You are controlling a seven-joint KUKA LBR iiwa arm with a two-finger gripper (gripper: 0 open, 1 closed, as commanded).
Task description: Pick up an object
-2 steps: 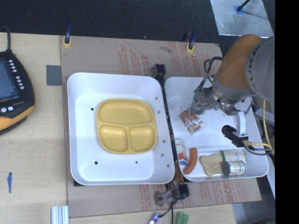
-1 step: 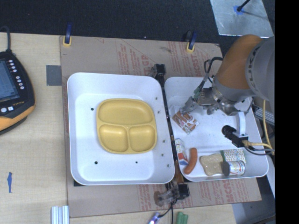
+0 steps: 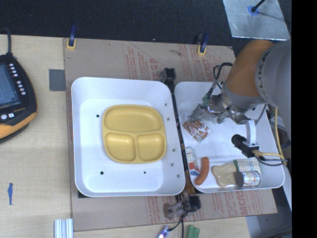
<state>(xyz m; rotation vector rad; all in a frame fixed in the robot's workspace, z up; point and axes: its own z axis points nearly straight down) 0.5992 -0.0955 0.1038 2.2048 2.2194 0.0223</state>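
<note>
My gripper [image 3: 204,110] hangs low in the right bin [image 3: 218,90], near its left wall in the back half. Right under its tip, slightly toward the front, lies a small brown and white striped snack packet [image 3: 197,130]. Whether the gripper touches the packet is unclear. Along the bin's front lie an orange sausage [image 3: 202,171], a tan slice of bread [image 3: 223,175] and a small tin can [image 3: 249,173]. A small white and red packet [image 3: 189,159] rests against the left wall.
The left bin [image 3: 89,133] holds a yellow divided plate [image 3: 133,133]. A tablet-like pendant [image 3: 14,95] lies at the bench's far left. The grey arm with its orange band [image 3: 247,71] covers the right bin's back right corner.
</note>
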